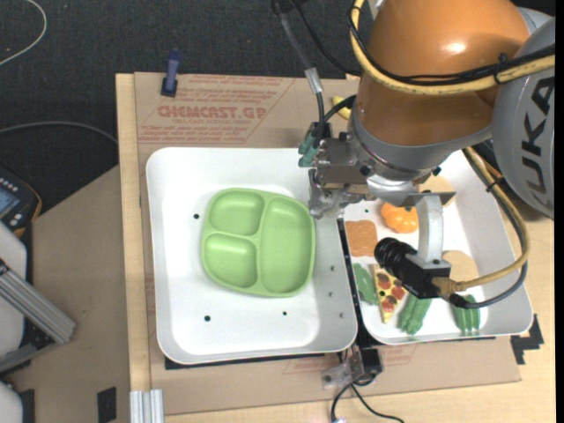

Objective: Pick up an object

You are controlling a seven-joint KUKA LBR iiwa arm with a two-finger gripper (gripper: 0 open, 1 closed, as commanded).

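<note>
Dark carpet surrounds a cardboard-topped bench (220, 104), with a thin white cable (26, 16) looped on the floor at the far left. A small blue clip (170, 73) sits on the bench's far left edge. Two shallow white bins stand side by side on the bench.

Most of the left bin (176, 315) is taken up by a pale green divided plate (260, 241), which lies flat just right of the bin's middle.

The right bin (493, 227) holds a scatter of toy food. An orange piece (398, 217) lies toward the far side, with a tan square slice (360, 236) just left of it. A pizza slice (388, 289) lies nearer. A green pod (364, 282) is at its left, and two more green pieces (414, 314) (467, 317) lie along the near edge. A pale brown disc (458, 263) lies farther right.

The arm (432, 69) comes in from the right, its orange band looming over the far part of the right bin. The gripper (324, 196) hangs over the seam between the two bins, just beside the plate's far right corner and apart from the toy food. From where I stand I cannot tell whether it is open or closed.
</note>
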